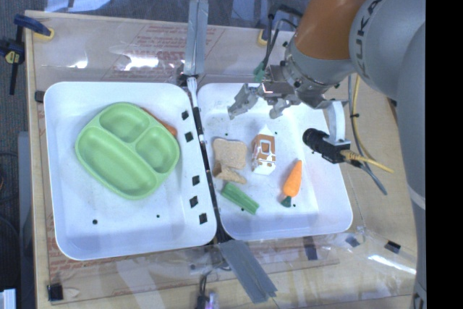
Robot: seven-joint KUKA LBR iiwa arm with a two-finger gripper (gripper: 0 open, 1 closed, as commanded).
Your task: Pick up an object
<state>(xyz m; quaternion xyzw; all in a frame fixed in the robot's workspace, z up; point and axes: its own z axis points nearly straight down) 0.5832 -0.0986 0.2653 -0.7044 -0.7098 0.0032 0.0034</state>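
White bins (108, 242) contain a light-green divided plate (127, 149), an orange carrot (291, 181) with green tip, a tan bread slice (230, 159), and a green stick (239, 198).

In the right bin I see four things near its middle: a tan toast slice (230, 158) lying flat, a small white-and-orange carton (264, 153) just right of it, a carrot (291, 182) slanted with its green end nearest me, and a green stick (239, 198) below the toast.
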